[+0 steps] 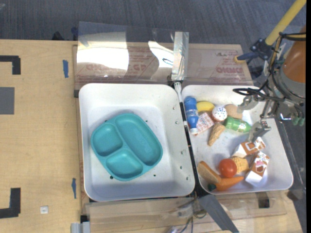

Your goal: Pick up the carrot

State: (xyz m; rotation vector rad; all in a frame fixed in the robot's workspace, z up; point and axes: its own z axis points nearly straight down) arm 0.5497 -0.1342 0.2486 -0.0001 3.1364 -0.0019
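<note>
The carrot [229,182], orange with a dark green end, lies at the front edge of the right bin [284,178], partly under a red tomato [227,168]. My gripper [253,116] hangs over the right side of that bin, behind and to the right of the carrot and well apart from it. Its two metal fingers [259,129] stand apart, open, with nothing between them. The grey arm with its orange band [295,67] comes in from the right.
Around the carrot lie a bread-like piece [241,162], red-and-white cartons [260,165], a green item [237,125], a tan roll [216,134], a blue bottle [190,111] and a yellow fruit [205,106]. The left bin [97,96] holds a teal divided plate [127,144].
</note>
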